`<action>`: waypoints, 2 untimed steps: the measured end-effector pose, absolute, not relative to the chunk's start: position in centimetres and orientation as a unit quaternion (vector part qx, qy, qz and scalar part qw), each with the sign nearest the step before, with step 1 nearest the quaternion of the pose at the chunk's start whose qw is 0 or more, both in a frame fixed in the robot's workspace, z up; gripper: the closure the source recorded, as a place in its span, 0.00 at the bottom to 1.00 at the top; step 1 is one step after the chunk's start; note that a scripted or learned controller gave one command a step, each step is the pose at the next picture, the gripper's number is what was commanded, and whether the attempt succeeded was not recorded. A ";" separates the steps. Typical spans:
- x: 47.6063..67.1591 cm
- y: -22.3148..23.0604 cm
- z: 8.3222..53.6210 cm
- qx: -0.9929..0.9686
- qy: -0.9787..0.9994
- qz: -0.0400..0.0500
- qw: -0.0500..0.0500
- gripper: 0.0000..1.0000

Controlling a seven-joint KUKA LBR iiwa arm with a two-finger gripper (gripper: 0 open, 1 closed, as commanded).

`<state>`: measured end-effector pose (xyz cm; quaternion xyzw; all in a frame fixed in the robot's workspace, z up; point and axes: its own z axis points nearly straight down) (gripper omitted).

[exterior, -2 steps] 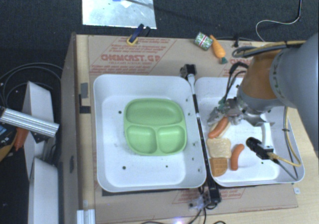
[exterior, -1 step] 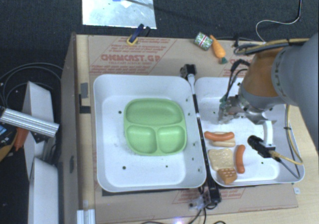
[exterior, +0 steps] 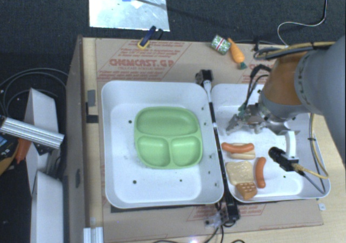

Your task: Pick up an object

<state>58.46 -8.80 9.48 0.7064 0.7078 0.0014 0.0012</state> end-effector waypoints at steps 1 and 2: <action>54.1 -10.0 9.5 0.707 0.707 0.000 0.000 0.00; 52.6 -9.1 8.4 0.707 0.707 0.000 0.000 0.00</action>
